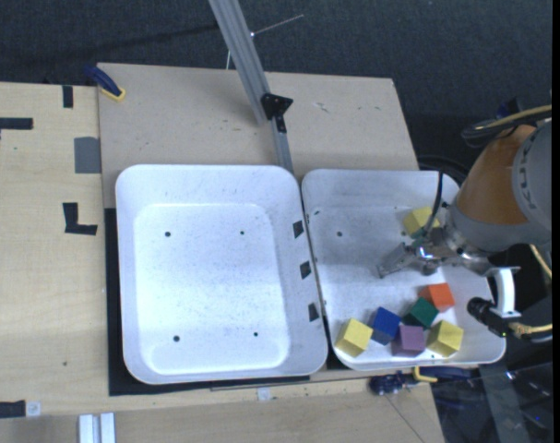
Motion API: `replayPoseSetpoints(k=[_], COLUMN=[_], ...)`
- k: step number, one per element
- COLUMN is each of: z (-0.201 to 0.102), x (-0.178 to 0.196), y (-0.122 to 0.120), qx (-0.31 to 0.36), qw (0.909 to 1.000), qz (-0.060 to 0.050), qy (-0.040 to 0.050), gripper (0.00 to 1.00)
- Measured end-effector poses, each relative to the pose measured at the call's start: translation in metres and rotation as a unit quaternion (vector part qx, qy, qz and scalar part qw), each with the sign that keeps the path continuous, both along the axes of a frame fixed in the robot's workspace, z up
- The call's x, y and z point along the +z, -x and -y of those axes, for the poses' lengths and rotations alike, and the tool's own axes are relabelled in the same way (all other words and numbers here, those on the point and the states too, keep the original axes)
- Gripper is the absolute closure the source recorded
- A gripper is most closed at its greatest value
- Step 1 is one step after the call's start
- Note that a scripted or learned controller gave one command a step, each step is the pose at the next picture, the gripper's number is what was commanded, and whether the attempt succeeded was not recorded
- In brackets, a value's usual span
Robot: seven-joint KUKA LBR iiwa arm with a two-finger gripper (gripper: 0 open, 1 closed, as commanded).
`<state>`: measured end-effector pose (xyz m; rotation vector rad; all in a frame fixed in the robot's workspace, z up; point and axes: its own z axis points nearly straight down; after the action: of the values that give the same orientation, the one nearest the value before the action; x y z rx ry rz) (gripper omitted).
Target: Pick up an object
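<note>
Grey arm (538, 169), orange band (492, 187), black cable, metal claw (395, 264).

- A robotics lab: a plywood counter (215, 118) carrying two white bins (206, 266), marked with black tape pieces (72, 218).
- An aluminium mounting rail (243, 44) slants overhead; the floor is dark carpet (427, 26).
- Cables (501, 123) trail at the right.

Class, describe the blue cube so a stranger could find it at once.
Look in the right-hand white bin, along its near edge, where a row of small cubes lies. The blue cube sits second from the left, between a yellow cube and a purple cube; it is the only blue one.
</note>
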<state>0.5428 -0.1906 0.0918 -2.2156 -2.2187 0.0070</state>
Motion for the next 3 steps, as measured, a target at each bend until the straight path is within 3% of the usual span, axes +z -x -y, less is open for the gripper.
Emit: replayPoseSetpoints(k=[1, 3], z=[0.000, 0.002], x=[0.013, 0.119], y=[-0.001, -0.004], qx=[0.001, 0.000], qw=[1.0000, 1.0000], qz=[0.002, 0.005], qy=[0.0000, 0.0014], gripper=[1.00, 1.00])
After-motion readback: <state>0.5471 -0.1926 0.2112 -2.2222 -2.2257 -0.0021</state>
